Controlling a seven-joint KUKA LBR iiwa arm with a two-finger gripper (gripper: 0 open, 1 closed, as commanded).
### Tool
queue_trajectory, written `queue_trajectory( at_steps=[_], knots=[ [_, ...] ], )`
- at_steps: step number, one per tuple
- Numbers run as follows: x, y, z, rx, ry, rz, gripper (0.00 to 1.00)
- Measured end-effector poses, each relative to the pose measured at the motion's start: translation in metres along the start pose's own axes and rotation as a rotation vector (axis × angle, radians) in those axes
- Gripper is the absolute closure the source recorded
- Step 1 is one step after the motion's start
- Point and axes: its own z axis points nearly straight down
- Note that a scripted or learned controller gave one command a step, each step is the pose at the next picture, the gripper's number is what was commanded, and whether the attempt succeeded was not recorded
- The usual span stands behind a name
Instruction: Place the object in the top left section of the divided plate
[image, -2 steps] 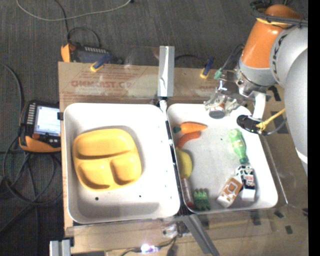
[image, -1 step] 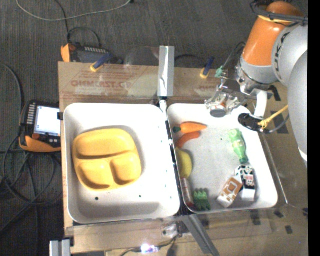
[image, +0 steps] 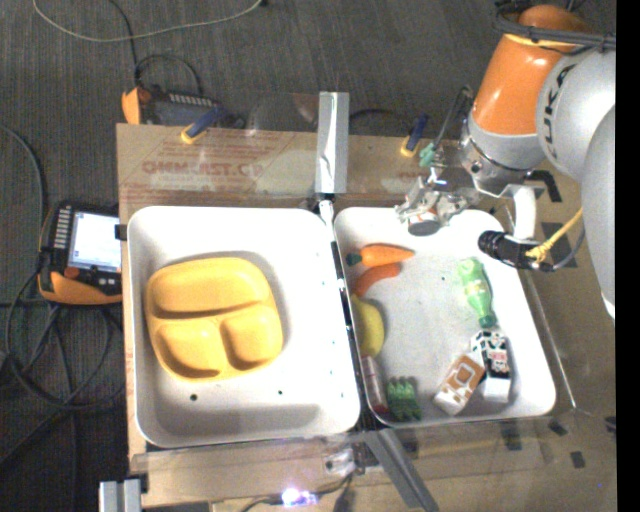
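Looking down from the near edge of the tabletop (image: 140, 150), we find the right bin (image: 545, 395) crowded: a green block (image: 404, 398), a small carton (image: 461, 384) and a little black-and-white box (image: 493, 360) along its near wall, then a yellow fruit (image: 369, 327) against the divider, a green bottle (image: 477, 290) and a carrot (image: 380, 256) farther back. We judge these are the stock from which one object must be picked.

In the left bin (image: 150, 410) the yellow divided plate (image: 215, 317) sits alone, its top left section (image: 205, 279) bare, so delivery is not yet done.

Farthest back, the gripper (image: 428, 209) hangs over the right bin's rear rim beyond the carrot, nothing visibly between its fingers; we cannot tell how wide they stand.
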Motion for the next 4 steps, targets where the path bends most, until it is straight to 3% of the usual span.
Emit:
queue_trajectory(
  at_steps=[1,2,3,4],
  knots=[
    [0.036,0.009,-0.008,-0.001,0.000,-0.144,1.00],
    [0.045,-0.027,0.005,0.000,0.003,-0.104,1.00],
    [0.045,-0.027,-0.003,0.003,0.003,-0.104,1.00],
    [0.049,-0.023,0.015,0.000,0.000,-0.149,1.00]
  ],
)
